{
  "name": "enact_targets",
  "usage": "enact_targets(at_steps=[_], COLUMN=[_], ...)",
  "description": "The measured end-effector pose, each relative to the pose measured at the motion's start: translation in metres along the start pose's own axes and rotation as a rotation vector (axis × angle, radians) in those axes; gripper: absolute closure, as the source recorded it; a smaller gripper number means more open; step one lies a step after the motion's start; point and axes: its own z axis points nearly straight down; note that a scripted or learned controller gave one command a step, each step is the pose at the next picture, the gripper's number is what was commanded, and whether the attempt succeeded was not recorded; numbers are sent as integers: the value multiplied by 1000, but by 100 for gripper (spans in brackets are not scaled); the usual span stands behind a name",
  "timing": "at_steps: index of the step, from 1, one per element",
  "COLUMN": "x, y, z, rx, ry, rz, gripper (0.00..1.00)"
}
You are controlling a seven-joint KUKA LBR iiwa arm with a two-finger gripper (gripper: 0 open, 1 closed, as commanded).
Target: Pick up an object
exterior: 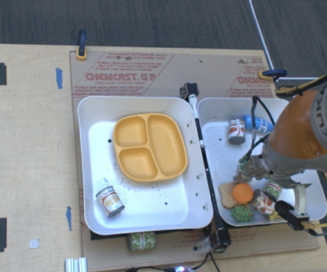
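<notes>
The gripper [253,173] is seen low in the right bin [316,208], right above the orange ball [242,194] and a small can [271,190] (the wrist covers most of it), so whether anything is grasped cannot be told. A yellow divided plate [150,147] sits in the left bin [89,152].

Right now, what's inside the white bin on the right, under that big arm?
The right bin holds a small can, a blue bottle, an orange ball, a green lumpy piece and another can. The arm covers the bin's middle, so anything beneath it is hidden.
</notes>
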Motion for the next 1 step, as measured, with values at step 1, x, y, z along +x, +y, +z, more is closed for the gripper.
enact_targets(at_steps=[1], x=[-46], y=[-9], z=[-40], rx=[14], ry=[0], rz=[0], gripper=[100])
